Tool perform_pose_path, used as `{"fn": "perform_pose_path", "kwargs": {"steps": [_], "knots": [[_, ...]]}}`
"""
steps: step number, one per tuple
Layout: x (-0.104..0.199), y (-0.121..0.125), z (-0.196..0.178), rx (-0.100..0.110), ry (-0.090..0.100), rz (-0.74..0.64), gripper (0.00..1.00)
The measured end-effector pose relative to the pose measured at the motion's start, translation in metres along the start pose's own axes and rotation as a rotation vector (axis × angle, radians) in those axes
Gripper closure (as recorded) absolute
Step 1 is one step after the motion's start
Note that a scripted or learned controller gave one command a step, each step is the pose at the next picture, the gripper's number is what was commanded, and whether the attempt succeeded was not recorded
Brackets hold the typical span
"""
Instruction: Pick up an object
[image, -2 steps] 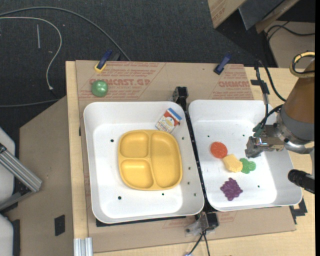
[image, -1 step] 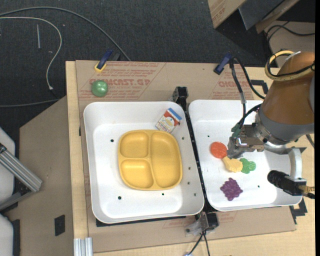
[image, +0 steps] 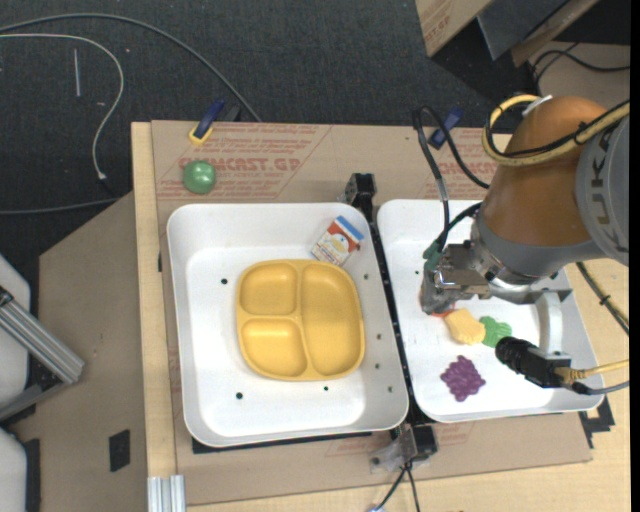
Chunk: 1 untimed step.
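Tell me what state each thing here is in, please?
Yellow plate: lying flat in the left bin, its compartments bare.
Small carton: leaning at the left bin's back edge.
Purple grapes: loose in the right bin.
Yellow piece: under the gripper.
Green ball: outside the bins.

From my seat I see the arm (image: 545, 170) reaching in from the right over the right bin (image: 400, 330), its orange band bulking large above the wrist. The gripper (image: 440, 300) hangs low over that bin, just beside a small yellow toy piece (image: 463, 326). A green piece (image: 495, 330) touches the yellow one on its right, and a purple grape bunch (image: 462, 377) lies near them toward the bin's front edge. In the left bin (image: 200, 400) I have a yellow divided plate (image: 300, 320) at centre and a small carton (image: 335, 240) tilted near the back wall. A green ball (image: 200, 177) rests on the cardboard (image: 160, 330) behind the left bin.
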<state>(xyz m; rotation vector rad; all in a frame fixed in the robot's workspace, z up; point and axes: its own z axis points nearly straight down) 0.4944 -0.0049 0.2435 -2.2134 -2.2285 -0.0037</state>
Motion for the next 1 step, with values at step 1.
{"fn": "perform_pose_path", "kwargs": {"steps": [1], "knots": [[0.0626, -0.0078, 0.0096, 0.005, 0.001, 0.0, 1.0]]}}
